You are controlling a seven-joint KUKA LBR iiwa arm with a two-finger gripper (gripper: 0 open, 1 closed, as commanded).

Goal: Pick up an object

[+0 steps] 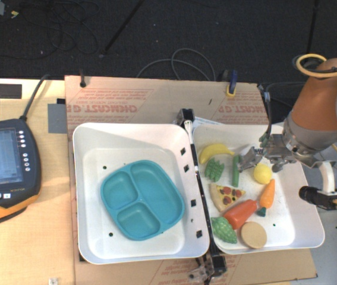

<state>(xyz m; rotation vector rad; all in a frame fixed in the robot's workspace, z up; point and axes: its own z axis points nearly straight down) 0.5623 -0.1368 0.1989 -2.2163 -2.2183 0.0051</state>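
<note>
My gripper [263, 160] hangs over the right bin [311, 230], open, with its fingers spread to either side just above a yellow lemon [263, 174]. Nothing sits between the fingers. Around the lemon lie an orange carrot [267, 193], a thin green bean [236, 171], a yellow banana [214, 152] and a green broccoli piece [214, 170]. Nearer the front are a pizza slice [225, 193], a red pepper [241, 212], a green leafy piece [224, 230] and a tan round disc [254, 235].
The left bin [91, 153] holds a teal divided plate [141, 199]. A black divider [193, 183] runs between the bins. A tablet-like pendant [5, 162] lies on the bench at far left. The arm's orange band [317, 108] rises at the right.
</note>
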